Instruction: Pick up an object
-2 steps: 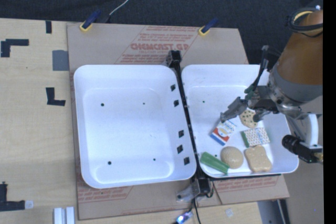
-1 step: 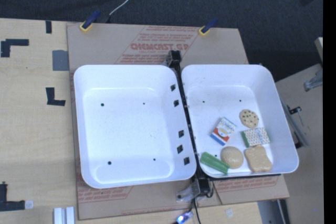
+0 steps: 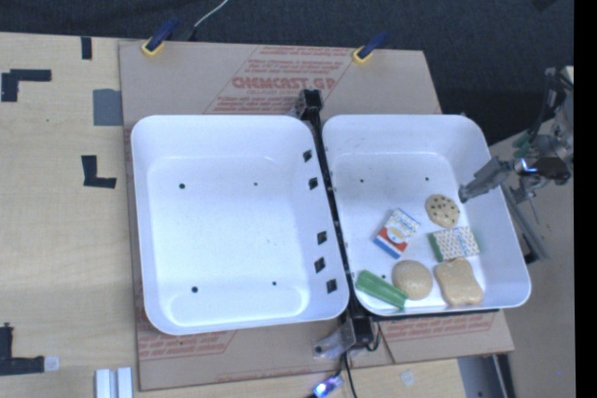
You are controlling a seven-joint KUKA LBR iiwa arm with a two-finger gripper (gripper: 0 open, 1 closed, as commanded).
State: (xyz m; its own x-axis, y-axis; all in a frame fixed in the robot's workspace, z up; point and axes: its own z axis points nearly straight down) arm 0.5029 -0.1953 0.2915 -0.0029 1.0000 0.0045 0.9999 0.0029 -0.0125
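The gripper (image 3: pixel 471 189) sits at the right bin's (image 3: pixel 373 140) far right rim, a grey tapered tip pointing in over the wall. Whether it is spread or pressed together I cannot tell; the tip reads as a single dark wedge, and nothing is visibly caught in it.

The pickable things lie in a cluster in the near-right corner of that bin, all below and to the left of the gripper. Closest, just down-left of the tip, is a round speckled cookie (image 3: pixel 442 210). Further down-left lies a small red, white and blue packet (image 3: pixel 397 231). Almost straight below the cookie is a green-patterned square (image 3: pixel 455 243), and under that a tan bread slice (image 3: pixel 459 282) against the bin's front wall. A pale round bun (image 3: pixel 411 279) sits beside the slice, touching or nearly touching it, and a green bar (image 3: pixel 381 289) lies at the front-left of the group. The left bin (image 3: pixel 159 200) holds no candidates.

The step in hand appears to be the approach. To do it well, I would pick a target with free space on 2 sides: the cookie or the packet, each apart from its neighbours. The bread slice and bun look crowded against each other and the wall, so closing there risks a jam or a push. Centre over the chosen item before descending, and come straight down.
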